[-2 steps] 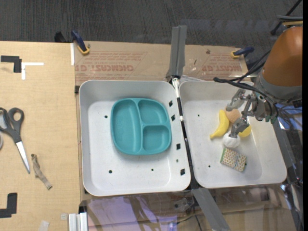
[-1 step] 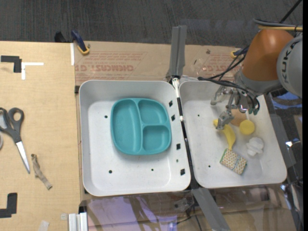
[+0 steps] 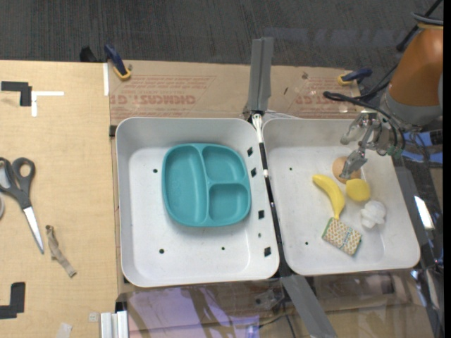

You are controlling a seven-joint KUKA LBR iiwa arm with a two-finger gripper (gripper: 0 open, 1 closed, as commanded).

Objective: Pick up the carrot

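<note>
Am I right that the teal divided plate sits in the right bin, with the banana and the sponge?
Not quite. The camera view shows the teal divided plate in the left bin. The banana and the sponge do lie in the right bin.

Right bin (image 3: 303, 252): left half bare white floor, open from above; right half crowded; banana (image 3: 331, 192), lemon (image 3: 358, 190), white crumpled object (image 3: 373, 214) and patterned sponge (image 3: 342, 236) lie in 1 tight cluster, touching or just beside one another; a pale round item (image 3: 341, 166) lies at the cluster's upper end, directly under the gripper (image 3: 354, 159); little gap between these items.
Left bin (image 3: 141, 252): teal 3-compartment plate (image 3: 207, 184) takes the centre; bare floor all round it, widest along the near and left walls.
Divider: the 2 bins' raised rims meet in a ridge with black clips.
Bench, left: scissors (image 3: 22, 196) lie flat, well apart from both bins.
</note>
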